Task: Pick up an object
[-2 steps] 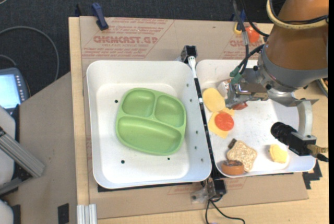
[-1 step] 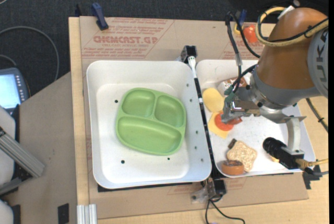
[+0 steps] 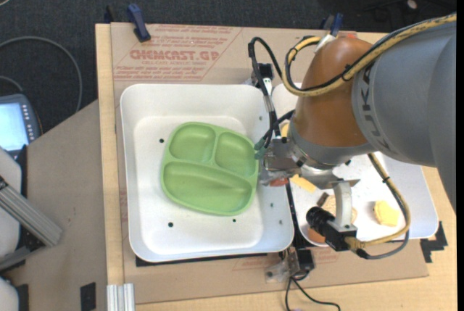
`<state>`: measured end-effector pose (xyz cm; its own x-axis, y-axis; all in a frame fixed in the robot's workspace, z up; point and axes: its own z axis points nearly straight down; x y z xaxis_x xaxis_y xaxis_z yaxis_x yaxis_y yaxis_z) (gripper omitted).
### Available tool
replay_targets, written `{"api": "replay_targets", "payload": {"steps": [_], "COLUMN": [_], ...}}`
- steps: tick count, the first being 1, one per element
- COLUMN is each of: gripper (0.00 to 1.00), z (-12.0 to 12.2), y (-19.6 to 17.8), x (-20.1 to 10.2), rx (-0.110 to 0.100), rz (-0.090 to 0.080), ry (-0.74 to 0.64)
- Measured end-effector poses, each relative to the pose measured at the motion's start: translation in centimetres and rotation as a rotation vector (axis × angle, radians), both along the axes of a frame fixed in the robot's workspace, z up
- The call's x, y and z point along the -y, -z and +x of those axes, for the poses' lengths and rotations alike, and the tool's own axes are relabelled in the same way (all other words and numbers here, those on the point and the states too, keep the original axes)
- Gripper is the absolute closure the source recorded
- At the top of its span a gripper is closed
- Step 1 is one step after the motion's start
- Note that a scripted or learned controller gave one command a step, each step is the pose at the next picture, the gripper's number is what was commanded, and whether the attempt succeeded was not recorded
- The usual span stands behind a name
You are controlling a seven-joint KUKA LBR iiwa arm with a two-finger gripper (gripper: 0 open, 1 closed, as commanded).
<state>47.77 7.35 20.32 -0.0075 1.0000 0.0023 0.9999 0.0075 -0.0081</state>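
At the left bin's right edge, the gripper is sitting low beside the green tray, touching or nearly touching its right rim; whether it is gripping anything cannot be told, as the wrist is blocking that spot. Tray is lying flat, slightly right of the bin's centre, compartments facing up. Arm is reaching across the right bin, where a yellow piece is lying near the bin's right edge.

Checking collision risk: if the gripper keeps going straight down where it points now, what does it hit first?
Likely the right rim of the green divided plate in the left bin; the gripper sits over that edge, though depth is unclear.
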Motion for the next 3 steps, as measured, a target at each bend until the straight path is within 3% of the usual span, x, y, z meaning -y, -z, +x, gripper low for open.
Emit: {"api": "replay_targets", "payload": {"steps": [1, 2, 3], "gripper": [1.0, 1.0, 1.0], "z": [0.3, 0.2, 0.0], "y": [-20.0, -34.1, -17.2], "x": [-4.3, -5.3, 2.5], "rx": [0.028, 0.027, -0.01], "rz": [0.005, 0.004, -0.007], "ry": [0.0, 0.004, 0.018]}}
